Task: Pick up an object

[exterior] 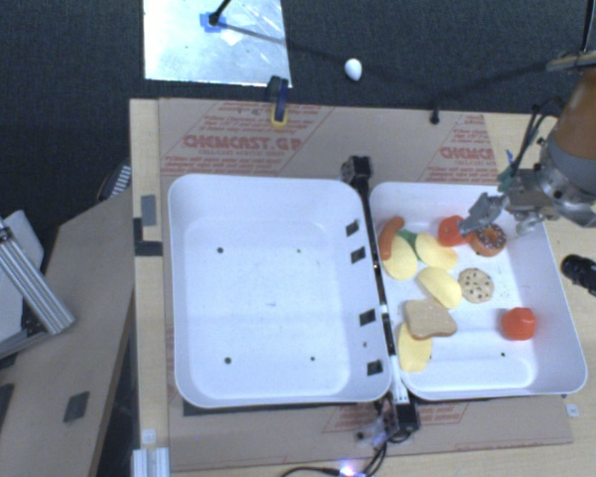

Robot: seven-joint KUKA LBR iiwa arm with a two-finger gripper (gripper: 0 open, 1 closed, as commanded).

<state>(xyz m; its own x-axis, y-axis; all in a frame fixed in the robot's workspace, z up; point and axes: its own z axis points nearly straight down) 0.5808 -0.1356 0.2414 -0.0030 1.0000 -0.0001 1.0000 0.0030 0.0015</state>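
The tabletop (447,132) carries 2 white bins side by side. Nearest in the right bin (551,366) sit a yellow piece (414,349), a bread slice (429,318) and a red tomato (518,323), with open floor along its near rim. Behind them lie a cookie (475,285), more yellow pieces and a carrot (388,235). The left bin (268,296) offers bare room. Farther back, the end effector (482,219) hangs over a dark round toy (490,240); I cannot tell whether it is spread or pressed together.
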